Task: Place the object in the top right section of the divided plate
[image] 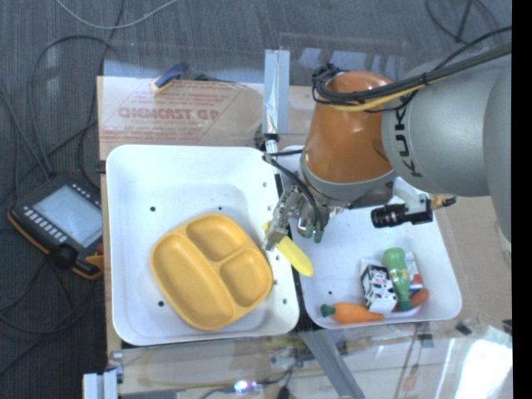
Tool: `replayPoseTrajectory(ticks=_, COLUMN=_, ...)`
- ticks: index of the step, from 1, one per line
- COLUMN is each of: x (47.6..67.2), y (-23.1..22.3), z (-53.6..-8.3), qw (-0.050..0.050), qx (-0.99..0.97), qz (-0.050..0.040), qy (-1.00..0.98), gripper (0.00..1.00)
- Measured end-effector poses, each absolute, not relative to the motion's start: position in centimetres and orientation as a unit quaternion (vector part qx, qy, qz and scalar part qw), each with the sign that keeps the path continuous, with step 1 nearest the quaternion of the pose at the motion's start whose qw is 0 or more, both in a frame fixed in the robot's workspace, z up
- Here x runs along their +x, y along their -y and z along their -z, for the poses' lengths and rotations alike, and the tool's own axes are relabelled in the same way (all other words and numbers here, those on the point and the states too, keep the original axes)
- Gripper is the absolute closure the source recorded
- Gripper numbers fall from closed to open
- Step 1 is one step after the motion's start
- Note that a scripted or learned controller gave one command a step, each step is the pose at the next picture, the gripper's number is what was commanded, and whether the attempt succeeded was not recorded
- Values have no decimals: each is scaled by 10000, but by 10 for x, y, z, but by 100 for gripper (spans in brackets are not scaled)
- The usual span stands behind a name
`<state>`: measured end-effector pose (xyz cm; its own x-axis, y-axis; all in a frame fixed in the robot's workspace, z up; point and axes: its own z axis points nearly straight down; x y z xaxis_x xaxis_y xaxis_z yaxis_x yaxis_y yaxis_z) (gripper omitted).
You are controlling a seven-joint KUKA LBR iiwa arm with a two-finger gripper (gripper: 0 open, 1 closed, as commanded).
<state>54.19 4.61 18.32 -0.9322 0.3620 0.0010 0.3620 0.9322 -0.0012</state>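
A yellow divided plate [212,273] lies in the left bin [133,189], turned at an angle. It has one large section and two smaller ones toward its upper right. My gripper [281,233] hangs just past the plate's right edge, above the wall between the two bins. Its fingers are shut on a yellow banana [299,258]. The banana slants down to the right from the fingers, and its free end is over the right bin's left edge. The arm's orange band and grey body cover the upper part of the right bin.
The right bin [440,264] holds a carrot [353,312], a green bottle [399,273] and a small black-and-white box [378,285] in its lower right corner. Cardboard [183,119] lies behind the left bin. A hand-held control unit [58,219] sits on the floor at left.
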Motion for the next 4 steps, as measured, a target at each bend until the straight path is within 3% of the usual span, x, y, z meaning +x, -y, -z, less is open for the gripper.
replayPoseTrajectory(ticks=1, x=568, y=-13, z=-318, qw=-17, qx=-1726, qz=-1, qy=9850, gripper=100)
replayPoseTrajectory(ticks=2, x=507, y=-71, z=-334, qw=-6, qx=-2438, qz=1, qy=9698, gripper=100)
replayPoseTrajectory(ticks=3, x=483, y=-89, z=-232, qw=11, qx=-2262, qz=-4, qy=9741, gripper=100)
replayPoseTrajectory(ticks=4, x=483, y=-89, z=-232, qw=10, qx=-2262, qz=0, qy=9741, gripper=0)
